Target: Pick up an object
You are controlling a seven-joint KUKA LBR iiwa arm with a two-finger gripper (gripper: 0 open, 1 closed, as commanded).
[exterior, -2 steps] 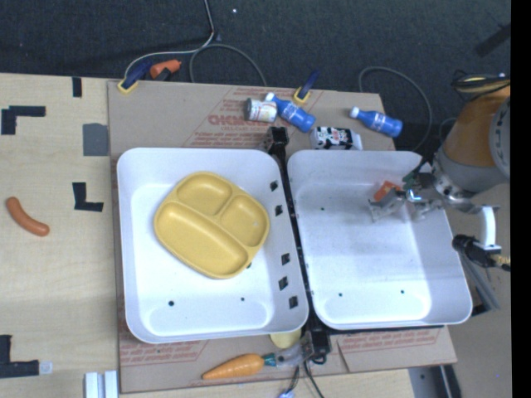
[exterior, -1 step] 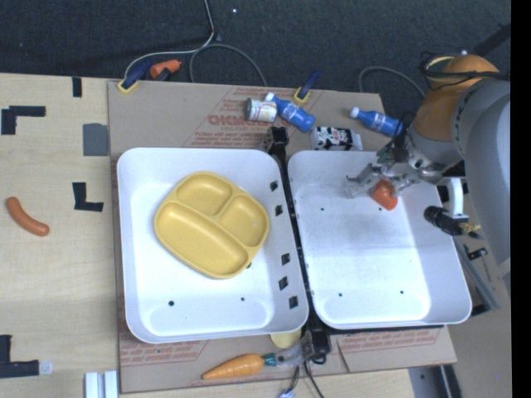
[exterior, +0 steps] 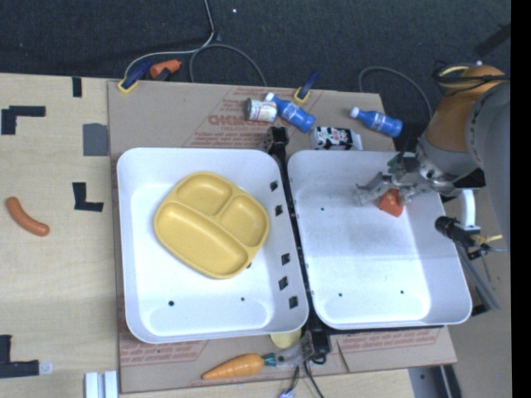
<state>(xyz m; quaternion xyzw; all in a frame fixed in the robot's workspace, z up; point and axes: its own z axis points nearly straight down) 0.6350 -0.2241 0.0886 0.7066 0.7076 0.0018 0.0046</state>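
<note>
My gripper [exterior: 383, 191] sits low in the smooth right bin [exterior: 373, 264], metal fingers closed around a small red-orange lump [exterior: 392, 203].

Red printed lettering ran across the cardboard sheet [exterior: 217, 121] under the bins, near the upper centre of the frame, but was too blurred to read. Labels on the small bottles [exterior: 274, 109] were likewise illegible.
</note>
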